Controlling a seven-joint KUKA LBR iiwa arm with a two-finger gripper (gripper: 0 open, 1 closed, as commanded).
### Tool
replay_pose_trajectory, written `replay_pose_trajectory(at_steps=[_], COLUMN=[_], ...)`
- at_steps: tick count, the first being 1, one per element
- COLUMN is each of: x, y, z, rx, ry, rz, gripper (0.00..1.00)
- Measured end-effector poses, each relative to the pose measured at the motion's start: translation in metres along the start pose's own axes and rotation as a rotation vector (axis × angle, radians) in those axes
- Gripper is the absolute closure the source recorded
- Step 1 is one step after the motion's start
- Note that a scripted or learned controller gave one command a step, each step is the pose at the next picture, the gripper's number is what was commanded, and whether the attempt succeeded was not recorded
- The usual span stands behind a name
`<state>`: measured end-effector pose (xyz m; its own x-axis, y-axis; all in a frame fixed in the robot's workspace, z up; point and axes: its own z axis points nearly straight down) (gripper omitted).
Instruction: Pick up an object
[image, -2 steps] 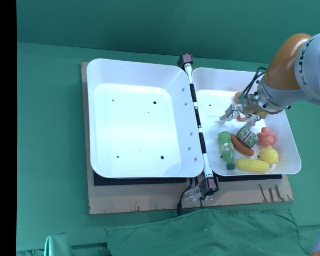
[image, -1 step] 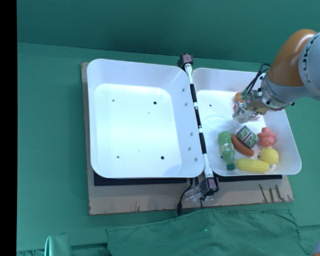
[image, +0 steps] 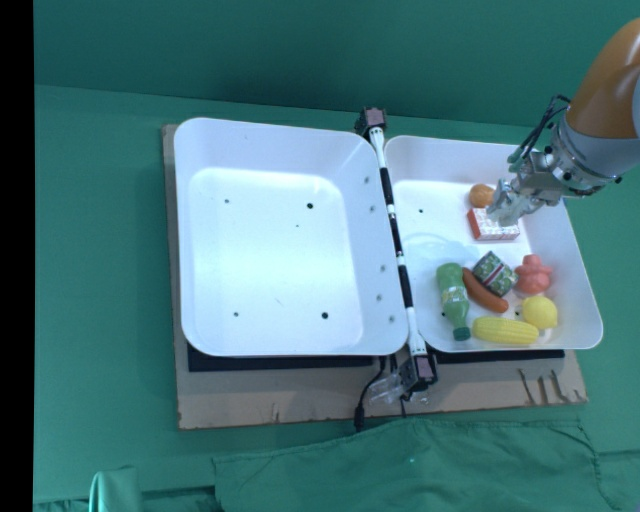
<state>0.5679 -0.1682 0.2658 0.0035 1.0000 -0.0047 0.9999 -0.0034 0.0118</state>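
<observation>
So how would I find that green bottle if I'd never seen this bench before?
Look at the right bin, the one crowded with toy food. The green bottle lies along that bin's left side near the front, beside a red sausage and above a yellow corn cob. It is the only long green thing there, narrowing to a neck and cap.
</observation>
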Motion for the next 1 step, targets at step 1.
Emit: replay_pose_trajectory(at_steps=[1], x=[-0.0099], y=[-0.0028], z=[-0.0617], rx=[0.000], ry=[-0.001], rz=[0.001], gripper=[1.00])
